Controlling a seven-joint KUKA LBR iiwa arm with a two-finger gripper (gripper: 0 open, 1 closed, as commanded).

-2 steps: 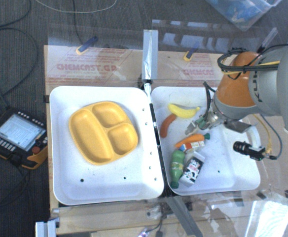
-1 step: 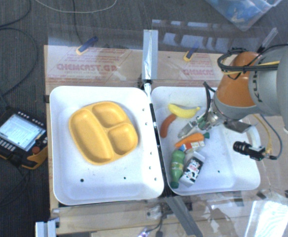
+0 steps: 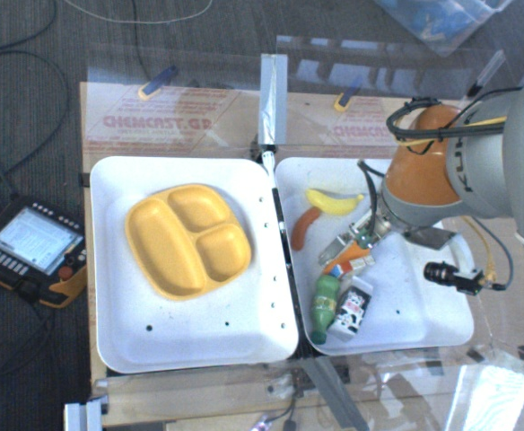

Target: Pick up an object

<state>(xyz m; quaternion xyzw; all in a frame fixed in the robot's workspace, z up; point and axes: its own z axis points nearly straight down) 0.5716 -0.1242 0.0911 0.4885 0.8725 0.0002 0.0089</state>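
Note:
My gripper (image 3: 350, 241) reaches down into the right bin (image 3: 423, 326) from the right, under the orange wrist band. Its metal tip sits just above a small orange item (image 3: 353, 259), maybe touching it; I cannot tell whether anything is held. A yellow banana (image 3: 334, 202) lies up and left of the tip. A red sausage-shaped piece (image 3: 303, 227) lies left of it by the bin's left wall. Below the tip stand a green bottle (image 3: 326, 300) and a black-and-white carton (image 3: 352, 312), side by side.
The left bin (image 3: 118, 330) holds a yellow divided plate (image 3: 188, 238). A handheld controller with a screen (image 3: 30, 250) lies on the floor to the far left. The arm's grey body (image 3: 491, 164) covers the right bin's upper right.

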